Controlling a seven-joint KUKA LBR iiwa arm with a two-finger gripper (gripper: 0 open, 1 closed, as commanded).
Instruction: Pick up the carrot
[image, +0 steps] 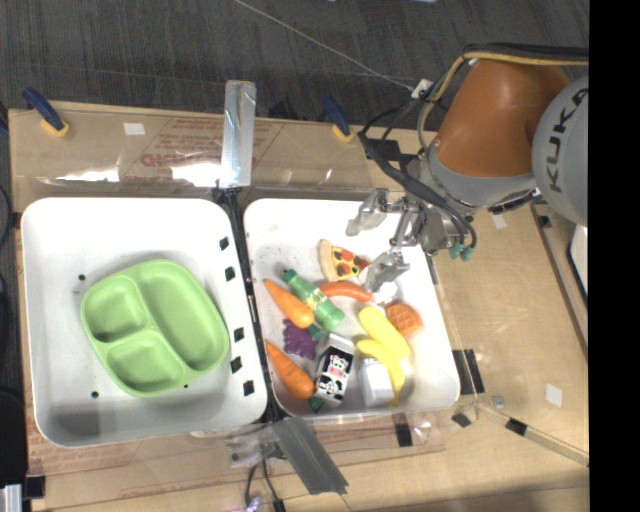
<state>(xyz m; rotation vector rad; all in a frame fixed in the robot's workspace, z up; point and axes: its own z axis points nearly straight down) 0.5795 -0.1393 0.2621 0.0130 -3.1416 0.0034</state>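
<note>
Two carrots lie in the right bin (262, 225). One carrot (282, 299) lies near the bin's left wall with its green top pointing up-left, and the second carrot (289, 371) rests lower down by the front left corner. My gripper (380, 241) hangs over the bin's upper right part, beside a pizza slice (343, 262). Its fingers are spread, with one fingertip (368, 213) near the back wall and the other just above the toys, and nothing sits between them. Both carrots are well to the left of the gripper and below it in the view.
Crowded around the carrots are a red pepper (346, 291), a green vegetable (325, 308), purple grapes (297, 338), a banana (386, 346), an orange fruit (405, 318), a small milk carton (335, 372) and a white block (375, 383). The left bin holds a green divided plate (155, 325).
</note>
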